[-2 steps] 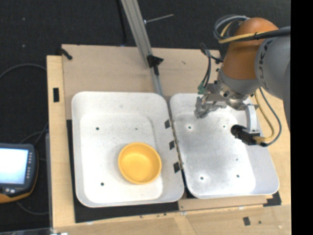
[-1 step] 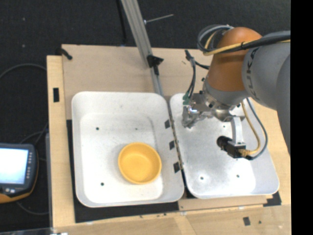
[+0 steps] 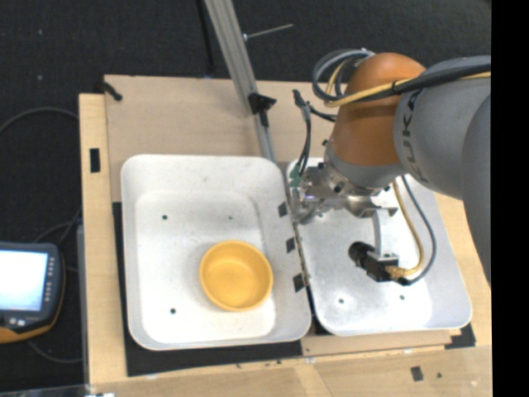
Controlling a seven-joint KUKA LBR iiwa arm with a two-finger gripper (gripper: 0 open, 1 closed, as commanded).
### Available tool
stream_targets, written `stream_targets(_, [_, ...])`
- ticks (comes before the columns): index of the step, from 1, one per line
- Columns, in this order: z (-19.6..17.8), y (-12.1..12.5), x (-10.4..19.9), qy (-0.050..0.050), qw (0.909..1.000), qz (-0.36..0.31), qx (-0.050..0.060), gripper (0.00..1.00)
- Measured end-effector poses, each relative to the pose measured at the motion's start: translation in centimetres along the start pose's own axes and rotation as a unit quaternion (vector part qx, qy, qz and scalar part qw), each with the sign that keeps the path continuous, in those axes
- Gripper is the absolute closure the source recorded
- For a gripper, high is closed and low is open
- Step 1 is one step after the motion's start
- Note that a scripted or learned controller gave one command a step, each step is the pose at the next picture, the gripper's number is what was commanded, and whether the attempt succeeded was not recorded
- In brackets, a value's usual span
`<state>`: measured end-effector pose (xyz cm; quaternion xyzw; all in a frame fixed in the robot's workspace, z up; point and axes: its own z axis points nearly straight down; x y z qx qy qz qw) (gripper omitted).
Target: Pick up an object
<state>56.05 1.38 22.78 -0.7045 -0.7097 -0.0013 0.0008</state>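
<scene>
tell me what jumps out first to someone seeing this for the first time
The grey arm with its orange band dominates the upper right, leaning in over the right bin. After that, the yellow bowl stands out, sitting upright and alone in the left bin, toward its near side.

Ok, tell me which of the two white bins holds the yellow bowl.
The left bin: the yellow bowl sits in it. The right bin lies under the arm.

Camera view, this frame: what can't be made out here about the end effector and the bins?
- End effector: open or shut unclear; the orange wrist band overhangs it.
- Right bin: its upper part is hidden under the arm.
- Yellow bowl in the left bin: nothing visible inside, though the view is slanted.
</scene>
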Motion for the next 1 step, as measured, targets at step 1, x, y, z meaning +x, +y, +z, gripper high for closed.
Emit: stream_targets(1, [0.58, -1.8, 4.96, -0.001, 1.0, 0.0, 0.001, 1.0])
